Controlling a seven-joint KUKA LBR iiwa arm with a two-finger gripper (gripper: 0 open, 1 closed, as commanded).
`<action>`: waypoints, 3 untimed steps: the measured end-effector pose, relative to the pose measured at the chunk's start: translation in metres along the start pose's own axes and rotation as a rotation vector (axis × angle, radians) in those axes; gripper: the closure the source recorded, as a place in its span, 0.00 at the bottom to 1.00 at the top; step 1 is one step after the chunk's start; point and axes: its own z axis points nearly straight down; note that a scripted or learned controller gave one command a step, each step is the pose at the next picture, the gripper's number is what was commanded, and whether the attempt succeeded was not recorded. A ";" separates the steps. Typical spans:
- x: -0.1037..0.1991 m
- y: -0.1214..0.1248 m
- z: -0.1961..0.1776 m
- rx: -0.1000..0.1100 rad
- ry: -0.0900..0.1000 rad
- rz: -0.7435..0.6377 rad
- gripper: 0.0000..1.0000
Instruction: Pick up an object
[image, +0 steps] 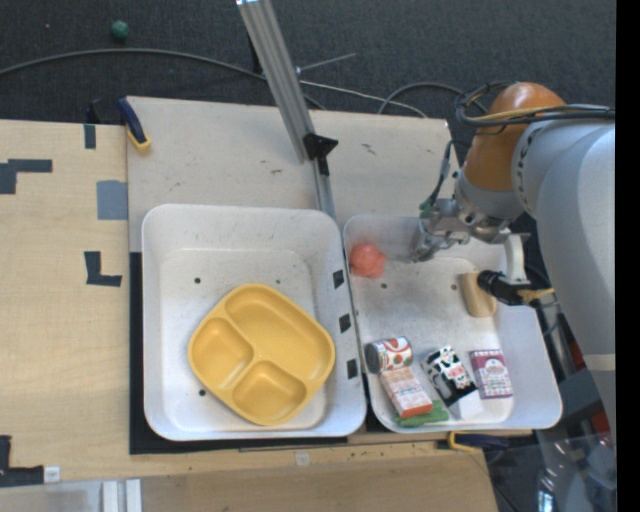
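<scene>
1. Tray (262, 352), yellow with three compartments, is sitting in the left bin (160, 300), tilted at an angle on my feed.
2. I am seeing a reddish-orange ball (367, 260) lying near the top left corner of the right bin (545, 390).
3. I am watching the gripper (432, 243) hanging over the right bin's upper middle, just right of the ball and apart from it; I cannot tell how its jaws are standing, and nothing is showing between them.
4. I am noting a small can (391, 354), a red carton (406, 391), a cow-patterned toy (449, 370) and a pink box (490, 374) lying along the bin's lower edge.
5. A tan wooden block (476, 294) is lying by the right wall.
</scene>
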 end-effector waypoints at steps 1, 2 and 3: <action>0.002 0.000 -0.064 -0.014 0.002 0.002 1.00; 0.006 0.004 -0.108 -0.012 0.002 0.001 1.00; 0.006 0.005 -0.149 -0.012 0.002 0.002 1.00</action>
